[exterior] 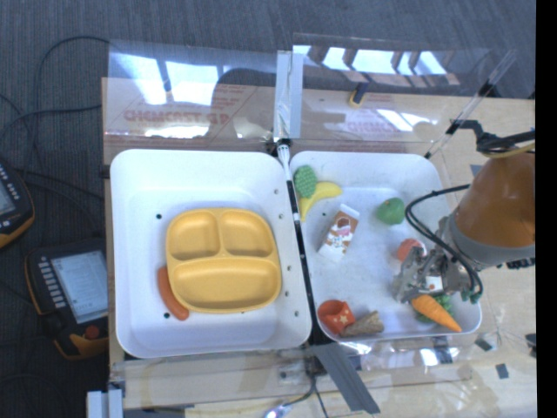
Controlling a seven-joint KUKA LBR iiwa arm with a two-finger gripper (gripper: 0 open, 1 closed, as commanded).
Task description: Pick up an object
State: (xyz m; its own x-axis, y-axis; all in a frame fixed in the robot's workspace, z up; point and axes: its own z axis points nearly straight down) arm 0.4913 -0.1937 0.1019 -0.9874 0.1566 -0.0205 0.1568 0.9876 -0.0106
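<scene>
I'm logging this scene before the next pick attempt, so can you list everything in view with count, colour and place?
bins: two, white, side by side on the bench
divided tray: one, yellow, left bin
sausage: one, orange-red, left bin beside the tray
banana: one, yellow, right bin top left
green ridged item: one, beside the banana
carton: one, white, right bin centre
green ball: one, right bin
carrot: one, orange, right bin near edge
red cup: one, right bin near corner
end effector: one, grey, over the right bin

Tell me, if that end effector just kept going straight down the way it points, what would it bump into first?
Probably the orange carrot lying right below the end effector in the right bin, though depth is hard to judge from above.
</scene>
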